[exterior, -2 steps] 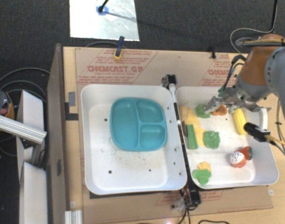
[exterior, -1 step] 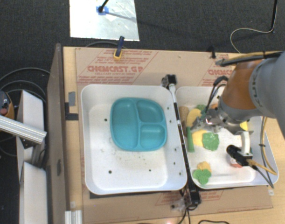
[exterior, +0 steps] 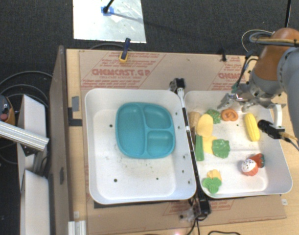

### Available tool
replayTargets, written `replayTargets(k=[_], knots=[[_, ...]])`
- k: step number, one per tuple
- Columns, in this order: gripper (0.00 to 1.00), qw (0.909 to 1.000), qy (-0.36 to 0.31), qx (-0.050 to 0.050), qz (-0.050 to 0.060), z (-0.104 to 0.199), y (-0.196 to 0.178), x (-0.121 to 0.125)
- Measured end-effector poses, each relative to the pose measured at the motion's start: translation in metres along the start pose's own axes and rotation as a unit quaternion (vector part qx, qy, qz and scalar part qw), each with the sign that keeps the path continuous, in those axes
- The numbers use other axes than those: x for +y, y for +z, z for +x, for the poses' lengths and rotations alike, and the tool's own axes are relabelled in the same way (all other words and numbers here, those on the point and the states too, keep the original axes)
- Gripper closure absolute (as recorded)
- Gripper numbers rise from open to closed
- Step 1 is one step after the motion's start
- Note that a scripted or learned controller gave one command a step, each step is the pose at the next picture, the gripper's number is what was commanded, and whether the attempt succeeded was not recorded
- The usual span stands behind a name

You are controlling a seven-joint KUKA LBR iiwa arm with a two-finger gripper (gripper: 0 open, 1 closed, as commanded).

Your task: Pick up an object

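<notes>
The right bin (exterior: 279,180) holds several toy foods. Among them are an orange slice (exterior: 230,115), a yellow corn cob (exterior: 251,126), a pale yellow piece (exterior: 205,126), a green leafy piece (exterior: 220,148), a green stick (exterior: 199,147) and a red and white piece (exterior: 249,166). My gripper (exterior: 247,107) hangs over the far part of this bin, just above the orange slice and the corn cob. It is open, with nothing between its fingers.
A teal divided plate (exterior: 144,130) lies in the left bin (exterior: 103,180). A yellow and green piece (exterior: 213,181) sits near the right bin's front edge. A dark divider (exterior: 188,136) runs between the bins. Cables hang near the arm at the upper right.
</notes>
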State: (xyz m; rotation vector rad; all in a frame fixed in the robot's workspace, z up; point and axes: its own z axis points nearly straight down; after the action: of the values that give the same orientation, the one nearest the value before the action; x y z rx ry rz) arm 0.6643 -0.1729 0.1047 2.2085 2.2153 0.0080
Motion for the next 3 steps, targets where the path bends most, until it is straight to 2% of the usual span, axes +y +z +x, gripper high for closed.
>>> replayTargets(k=[1,2,3], knots=[[0.0,1.0,0.001,0.004,0.008,0.052,0.019,-0.073],[0.0,1.0,0.0,0.001,0.003,0.009,0.019,-0.016],[1.0,1.0,-0.002,0.002,0.005,0.01,0.008,-0.017]])
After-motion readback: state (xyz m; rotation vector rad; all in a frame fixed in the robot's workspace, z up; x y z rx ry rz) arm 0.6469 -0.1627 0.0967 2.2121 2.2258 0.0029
